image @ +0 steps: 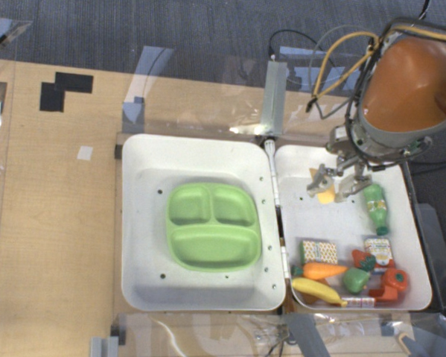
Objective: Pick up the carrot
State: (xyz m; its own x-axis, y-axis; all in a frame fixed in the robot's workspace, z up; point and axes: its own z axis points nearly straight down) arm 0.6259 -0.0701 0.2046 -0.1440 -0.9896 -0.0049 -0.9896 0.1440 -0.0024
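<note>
Seen from above the table (49, 224), the arm (411, 83) is reaching in from the right, its fingers (333, 183) hanging spread open over a small yellow piece (326, 196) in the right bin (299, 212), gripping nothing. The carrot (324, 272) is lying near that bin's front edge, between a box (319, 251) and a banana (318, 291). A green tray (213, 227) is sitting in the left bin (142, 229).
</note>
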